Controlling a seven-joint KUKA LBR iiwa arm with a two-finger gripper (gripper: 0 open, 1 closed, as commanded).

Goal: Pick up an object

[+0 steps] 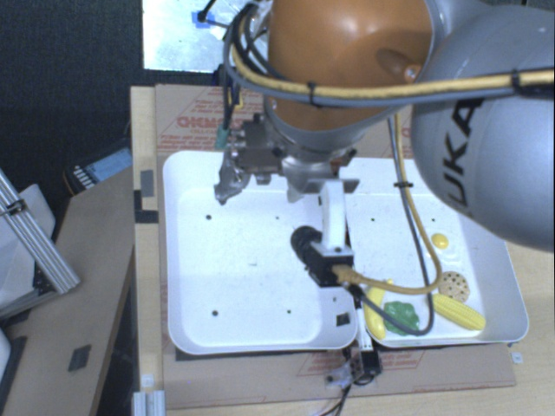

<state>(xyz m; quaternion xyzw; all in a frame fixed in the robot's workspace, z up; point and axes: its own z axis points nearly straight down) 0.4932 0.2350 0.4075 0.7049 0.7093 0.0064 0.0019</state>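
Observation:
My gripper hangs over the far part of the left white bin. Its two grey fingers stand apart, open, with bare bin floor showing between them. The right bin holds the small objects at its near end: a yellow banana-shaped piece, a green piece, a yellow corn cob, a round brown cookie and a small white-and-yellow egg-like piece. All of them lie well to the right of the gripper and nearer the front. The arm's bulk hides the far part of the right bin.
A black fitting sits by the divider between the bins, with a yellow cable looping from it over the right bin. Brown cardboard lies under the bins. Aluminium rails stand at the left.

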